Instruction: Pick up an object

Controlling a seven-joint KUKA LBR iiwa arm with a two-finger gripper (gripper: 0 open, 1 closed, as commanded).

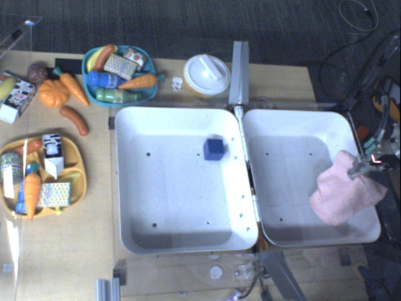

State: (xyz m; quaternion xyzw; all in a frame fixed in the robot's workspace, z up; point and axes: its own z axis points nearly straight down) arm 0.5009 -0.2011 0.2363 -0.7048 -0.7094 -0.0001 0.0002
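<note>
A small blue cube (214, 148) lies in the left bin (144, 231), toward its upper right. A crumpled pink cloth (343, 192) sits at the right side of the right bin (288, 231), and part of it hangs over the bin's right rim. My gripper (368, 162) comes in at the far right edge of the view, right at the cloth's upper right corner. It looks to be touching the cloth there. The arm behind it is mostly cut off by the frame.
A blue bowl (119, 96) of toy food and a white lidded bowl (207, 74) stand behind the bins. A yellow plate (75, 162) with toy food lies at the left. Loose toy vegetables (62, 96) rest on the bench. A metal divider (237, 74) stands between the bins.
</note>
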